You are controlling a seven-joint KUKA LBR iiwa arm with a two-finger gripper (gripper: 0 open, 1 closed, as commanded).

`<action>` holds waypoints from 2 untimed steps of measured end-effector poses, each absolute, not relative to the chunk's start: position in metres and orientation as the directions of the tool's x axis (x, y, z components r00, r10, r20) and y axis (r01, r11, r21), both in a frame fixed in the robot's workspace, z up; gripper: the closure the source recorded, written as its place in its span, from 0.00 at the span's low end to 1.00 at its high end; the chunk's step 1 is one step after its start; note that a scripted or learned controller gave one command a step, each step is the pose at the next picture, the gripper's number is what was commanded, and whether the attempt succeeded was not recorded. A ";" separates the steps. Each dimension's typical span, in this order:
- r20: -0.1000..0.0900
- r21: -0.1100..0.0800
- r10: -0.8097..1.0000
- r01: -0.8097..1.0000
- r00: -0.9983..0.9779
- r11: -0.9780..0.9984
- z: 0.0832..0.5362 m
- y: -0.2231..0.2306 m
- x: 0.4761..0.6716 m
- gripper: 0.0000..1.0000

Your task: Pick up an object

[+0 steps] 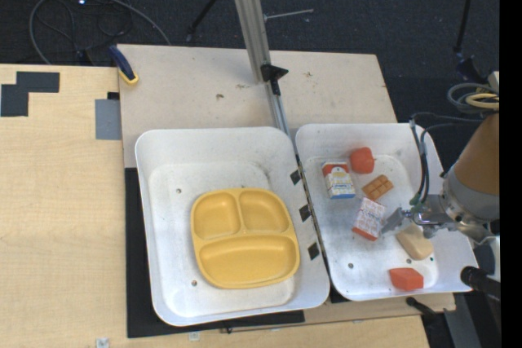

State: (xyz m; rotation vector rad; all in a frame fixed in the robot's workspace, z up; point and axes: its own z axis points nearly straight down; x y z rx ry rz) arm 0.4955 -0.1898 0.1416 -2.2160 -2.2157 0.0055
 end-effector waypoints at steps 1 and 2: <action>-0.007 0.012 1.000 1.000 0.004 -0.003 0.110 -0.193 0.499 0.00; -0.012 0.014 1.000 1.000 0.008 -0.007 0.118 -0.196 0.499 1.00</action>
